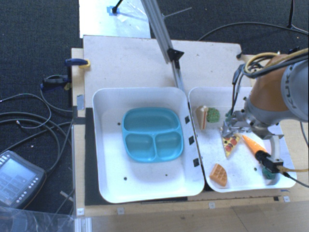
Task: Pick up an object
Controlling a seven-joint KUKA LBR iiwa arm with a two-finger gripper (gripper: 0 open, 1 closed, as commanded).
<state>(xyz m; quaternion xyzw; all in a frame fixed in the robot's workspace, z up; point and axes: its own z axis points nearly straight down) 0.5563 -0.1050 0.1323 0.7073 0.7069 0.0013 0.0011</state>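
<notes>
Gripper (pixel 231 127) is parked low right over the toy pizza slice (pixel 230 144) in the right bin (pixel 241 186), so that looks like the target. Toy carrot (pixel 251 143) sits at its 3 o'clock, waffle (pixel 218 175) at 7. Can't tell how the gripper's set.

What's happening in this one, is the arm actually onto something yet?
The grey arm with the orange band reaches in from the right over the right-hand white bin, its gripper down at the top of a toy pizza slice. Whether it has hold of the slice can't be told. An orange toy carrot, a waffle-patterned orange piece and a green-topped toy lie around it. The left-hand white bin holds a blue divided plastic tray, untouched.
</notes>
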